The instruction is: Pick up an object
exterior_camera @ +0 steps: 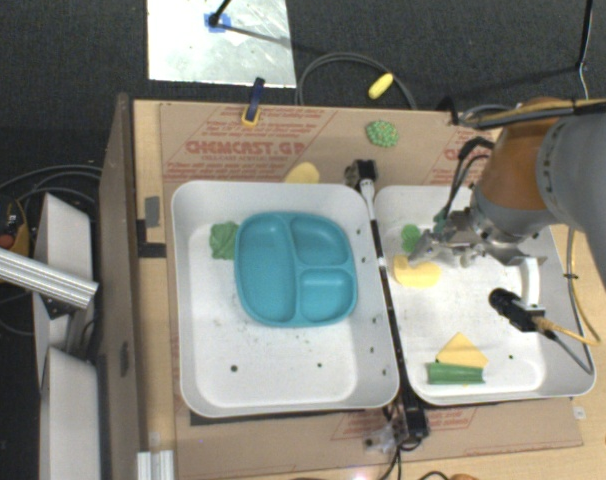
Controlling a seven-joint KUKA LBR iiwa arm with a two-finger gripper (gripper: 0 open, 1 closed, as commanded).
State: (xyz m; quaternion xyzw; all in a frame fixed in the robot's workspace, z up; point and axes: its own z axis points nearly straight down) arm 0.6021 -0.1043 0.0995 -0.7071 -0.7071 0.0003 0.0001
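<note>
1. Step in hand, as I judge it: closing in on a grasp in the right bin (515, 364). Nothing is lifted.
2. My claw (430, 249) sits low over the left part of that bin, near the wall it shares with the left bin (273, 368).
3. Claw state: can't tell from this angle whether it is released or clenched. I see nothing held in it.
4. Likely target: the pale yellow piece (415, 274), lying on the bin floor just beside the claw tip. Touching or just apart, I can't tell.
5. A small green piece (411, 236) lies just beside the claw on the other side, so it's a second candidate.
6. Other options: the yellow wedge (461, 348) resting against the green block (455, 373) at the bin's near edge, well apart from the claw. The blue plate (295, 268) is in the left bin.
7. Next move calls for centring over the yellow piece, straddling it, clenching, then lifting straight up.
8. Risk: the shared wall is close, so there's little room on that side, and a nudge could push the piece against it.
</note>
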